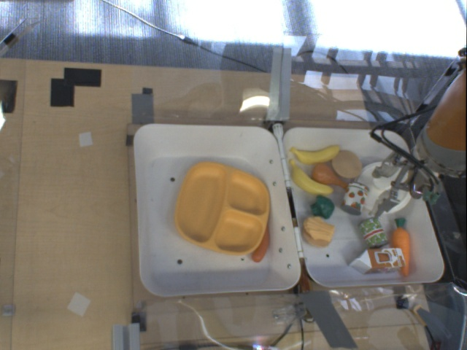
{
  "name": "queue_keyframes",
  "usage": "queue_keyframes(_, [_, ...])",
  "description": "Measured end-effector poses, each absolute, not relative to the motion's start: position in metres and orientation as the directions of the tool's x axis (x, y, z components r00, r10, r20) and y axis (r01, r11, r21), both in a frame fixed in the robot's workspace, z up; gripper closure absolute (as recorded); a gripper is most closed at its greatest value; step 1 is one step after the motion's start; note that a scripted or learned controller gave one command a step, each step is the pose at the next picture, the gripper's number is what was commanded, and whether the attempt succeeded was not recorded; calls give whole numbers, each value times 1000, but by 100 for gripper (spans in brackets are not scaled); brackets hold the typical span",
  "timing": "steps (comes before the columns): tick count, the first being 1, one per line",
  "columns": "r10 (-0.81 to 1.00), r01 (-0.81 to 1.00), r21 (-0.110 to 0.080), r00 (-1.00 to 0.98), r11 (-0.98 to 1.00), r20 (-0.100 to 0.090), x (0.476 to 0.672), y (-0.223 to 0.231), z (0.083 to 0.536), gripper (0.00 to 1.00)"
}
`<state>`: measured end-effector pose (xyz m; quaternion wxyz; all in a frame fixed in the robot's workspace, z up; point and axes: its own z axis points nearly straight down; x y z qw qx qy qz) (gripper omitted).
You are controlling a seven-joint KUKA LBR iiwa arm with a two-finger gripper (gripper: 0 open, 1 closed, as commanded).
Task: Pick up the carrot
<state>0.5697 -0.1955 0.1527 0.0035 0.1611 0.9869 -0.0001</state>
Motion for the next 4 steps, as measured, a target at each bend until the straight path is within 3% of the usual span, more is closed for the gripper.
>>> queue_keyframes(1, [450, 450, 2, -893, 893, -7, 537, -203, 181, 0])
queue_keyframes(2, [586, 586, 2, -810, 810, -5, 494, -205, 159, 0])
queue_keyframes(3, [732, 732, 9, -681, 681, -17, 540, -207, 92, 0])
queue_keyframes(4, [809, 808, 15, -588, 588, -21, 508, -206, 93, 0])
